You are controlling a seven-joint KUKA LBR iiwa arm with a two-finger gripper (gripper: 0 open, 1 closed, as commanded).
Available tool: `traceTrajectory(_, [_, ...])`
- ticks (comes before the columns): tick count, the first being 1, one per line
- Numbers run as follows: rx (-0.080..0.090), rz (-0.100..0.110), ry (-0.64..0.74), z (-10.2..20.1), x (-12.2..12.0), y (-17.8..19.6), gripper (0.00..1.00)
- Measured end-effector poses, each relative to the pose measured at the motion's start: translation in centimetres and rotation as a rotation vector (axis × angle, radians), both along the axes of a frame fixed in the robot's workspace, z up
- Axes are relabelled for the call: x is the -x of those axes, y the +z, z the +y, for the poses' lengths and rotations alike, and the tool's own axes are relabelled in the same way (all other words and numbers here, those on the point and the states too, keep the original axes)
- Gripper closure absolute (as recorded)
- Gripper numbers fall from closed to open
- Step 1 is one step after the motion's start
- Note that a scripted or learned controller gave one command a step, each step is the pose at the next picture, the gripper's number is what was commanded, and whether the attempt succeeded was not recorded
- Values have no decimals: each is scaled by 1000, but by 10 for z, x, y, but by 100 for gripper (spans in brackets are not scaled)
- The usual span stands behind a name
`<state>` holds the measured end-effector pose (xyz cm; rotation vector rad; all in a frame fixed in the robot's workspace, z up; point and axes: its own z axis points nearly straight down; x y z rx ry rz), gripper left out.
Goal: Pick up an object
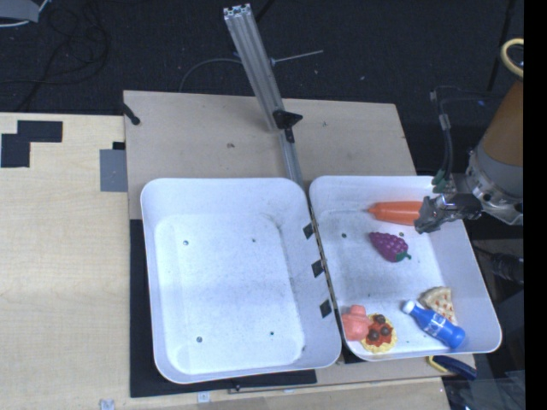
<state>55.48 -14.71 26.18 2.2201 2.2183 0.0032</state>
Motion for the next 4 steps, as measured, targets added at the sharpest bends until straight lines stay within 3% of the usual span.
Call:
traceTrajectory(2, [-2,4,4,111,27,-1,100])
traceTrajectory(4, [-1,5,4,196,41,-14,100])
